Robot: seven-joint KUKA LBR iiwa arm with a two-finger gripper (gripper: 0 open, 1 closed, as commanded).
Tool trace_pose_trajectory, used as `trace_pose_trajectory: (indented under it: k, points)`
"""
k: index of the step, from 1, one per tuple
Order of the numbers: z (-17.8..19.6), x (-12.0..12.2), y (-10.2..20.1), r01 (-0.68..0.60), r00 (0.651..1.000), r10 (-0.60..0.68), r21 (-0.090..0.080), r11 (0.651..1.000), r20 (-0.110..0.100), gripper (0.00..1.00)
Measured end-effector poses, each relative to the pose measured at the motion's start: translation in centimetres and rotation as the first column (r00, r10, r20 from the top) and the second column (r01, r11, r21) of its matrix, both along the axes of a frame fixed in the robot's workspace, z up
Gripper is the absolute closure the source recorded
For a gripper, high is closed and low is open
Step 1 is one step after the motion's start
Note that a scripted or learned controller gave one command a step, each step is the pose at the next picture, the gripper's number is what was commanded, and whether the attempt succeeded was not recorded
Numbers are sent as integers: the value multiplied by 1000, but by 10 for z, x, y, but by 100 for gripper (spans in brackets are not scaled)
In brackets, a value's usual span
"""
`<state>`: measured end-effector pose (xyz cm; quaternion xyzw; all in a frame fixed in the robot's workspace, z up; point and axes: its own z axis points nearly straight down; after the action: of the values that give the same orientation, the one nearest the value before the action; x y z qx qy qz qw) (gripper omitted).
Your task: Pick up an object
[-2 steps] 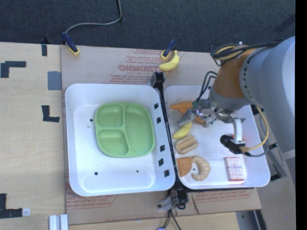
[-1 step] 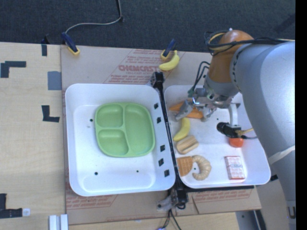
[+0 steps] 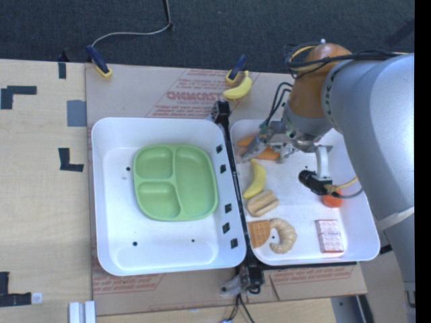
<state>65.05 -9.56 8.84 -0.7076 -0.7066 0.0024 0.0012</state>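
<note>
Red "CHEMCAST" print on cardboard sheet (image 3: 188,96) under bins.

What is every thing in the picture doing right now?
Green tray: lying flat in the left bin.
Banana: lying in the right bin.
Hot dog: lying below the banana.
Croissant: lying by the waffle.
Pink box: lying flat.
Gripper: low over an orange piece.

Pale wooden bench (image 3: 34,200) under cardboard sheet (image 3: 161,96); dark carpet (image 3: 202,12) beyond.
</note>
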Motion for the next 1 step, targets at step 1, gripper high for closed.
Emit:
trace_pose_trajectory:
  k: [1]
  points:
    - [10, 0, 1, -1, 1000, 1, 0, 1000, 1, 100]
